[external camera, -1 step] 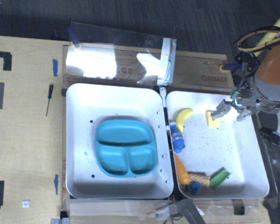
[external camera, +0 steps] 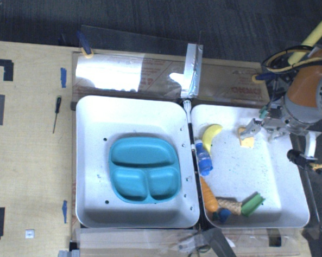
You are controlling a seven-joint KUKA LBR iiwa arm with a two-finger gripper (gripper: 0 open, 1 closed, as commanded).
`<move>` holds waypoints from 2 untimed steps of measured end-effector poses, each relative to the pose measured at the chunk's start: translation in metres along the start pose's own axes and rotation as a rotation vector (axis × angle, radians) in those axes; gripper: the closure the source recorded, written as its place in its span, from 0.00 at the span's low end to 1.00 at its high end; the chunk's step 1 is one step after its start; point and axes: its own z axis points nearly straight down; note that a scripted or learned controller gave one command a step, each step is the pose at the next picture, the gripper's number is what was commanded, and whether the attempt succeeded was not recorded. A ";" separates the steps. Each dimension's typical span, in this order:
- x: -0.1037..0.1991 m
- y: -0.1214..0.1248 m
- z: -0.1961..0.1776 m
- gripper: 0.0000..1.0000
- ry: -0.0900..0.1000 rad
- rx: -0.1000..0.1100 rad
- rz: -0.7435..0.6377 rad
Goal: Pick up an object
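Note:
My gripper (external camera: 263, 129) hangs over the far right part of the right bin (external camera: 288, 187), its two fingers spread apart and open with nothing between them. A small yellow block (external camera: 248, 141) lies on the bin floor just below the left fingertip (external camera: 252, 127). To the left, a yellow banana (external camera: 210, 135) rests near the divider, with a blue bottle (external camera: 204, 158) beneath it. An orange carrot (external camera: 209, 195), a green piece (external camera: 252, 204) and a small blue piece (external camera: 223, 214) lie along the near side.
The left bin (external camera: 90, 121) holds a blue sectioned tray (external camera: 145, 169). A clear plastic sheet (external camera: 132, 69) and a metal bracket (external camera: 192, 70) stand behind the bins. Cables (external camera: 282, 59) loop near the arm's orange band (external camera: 306, 88).

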 end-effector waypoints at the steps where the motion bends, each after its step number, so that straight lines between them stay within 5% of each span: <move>1: 0.001 0.000 -0.008 1.00 -0.001 0.002 -0.002; 2: 0.001 -0.001 -0.007 0.00 -0.001 0.004 -0.002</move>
